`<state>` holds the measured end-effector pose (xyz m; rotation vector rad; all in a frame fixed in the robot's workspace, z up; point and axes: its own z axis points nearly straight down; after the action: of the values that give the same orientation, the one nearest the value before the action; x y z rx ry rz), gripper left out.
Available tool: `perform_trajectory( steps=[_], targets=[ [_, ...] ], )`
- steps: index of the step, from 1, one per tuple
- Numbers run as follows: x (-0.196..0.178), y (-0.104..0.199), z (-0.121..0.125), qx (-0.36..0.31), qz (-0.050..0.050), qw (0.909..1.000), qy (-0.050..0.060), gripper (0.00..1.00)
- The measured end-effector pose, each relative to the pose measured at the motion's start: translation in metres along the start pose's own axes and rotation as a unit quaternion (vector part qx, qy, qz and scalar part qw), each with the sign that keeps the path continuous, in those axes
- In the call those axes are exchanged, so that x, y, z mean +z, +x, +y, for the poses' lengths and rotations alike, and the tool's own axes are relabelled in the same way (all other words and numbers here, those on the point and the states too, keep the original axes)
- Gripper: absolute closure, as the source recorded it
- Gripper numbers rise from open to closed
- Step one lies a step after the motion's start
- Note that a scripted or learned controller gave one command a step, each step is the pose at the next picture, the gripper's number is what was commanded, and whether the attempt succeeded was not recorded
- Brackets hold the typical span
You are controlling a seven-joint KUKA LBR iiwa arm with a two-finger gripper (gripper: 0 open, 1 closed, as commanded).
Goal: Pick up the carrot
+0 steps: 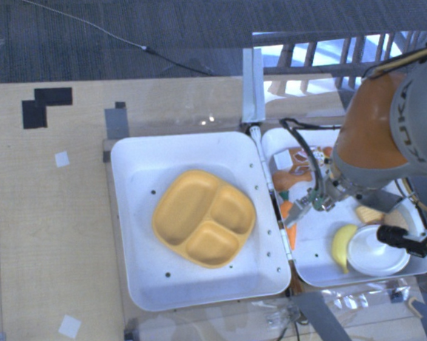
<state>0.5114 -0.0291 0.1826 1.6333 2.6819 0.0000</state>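
- The carrot (292, 233) shows as a small orange sliver in the right bin (319, 272), close against the wall that divides the two bins, partly hidden under the gripper.
- The gripper (300, 209) hangs just above the carrot, its grey tip pointing toward the dividing wall; the carrot is not seen between its fingers, and whether they are spread or pressed together cannot be told from this slant.
- The arm (388, 125), grey with an orange band, comes in from the right of the carrot and covers much of the right bin's far half.
- A black cable (308, 146) loops from the wrist down toward the gripper.
- Beyond the carrot, toward the far wall of the right bin, lies a brown and orange printed packet (291, 163), partly under the cable.
- To the right of the carrot, toward the near wall, a yellow rounded thing (342, 242) touches a white bowl (375, 252).
- A tan piece (369, 213) sits just past the bowl, further right of the carrot.
- Left of the carrot, across the dividing wall, the left bin (149, 283) holds a yellow three-part plate (203, 217) near its middle.
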Motion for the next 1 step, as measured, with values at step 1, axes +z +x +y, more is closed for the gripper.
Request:
perform_trajectory(
  steps=[1],
  targets=[
    [0.0,-0.014,0.0256,0.035,0.0,0.9994,0.0,0.0]
  ],
)
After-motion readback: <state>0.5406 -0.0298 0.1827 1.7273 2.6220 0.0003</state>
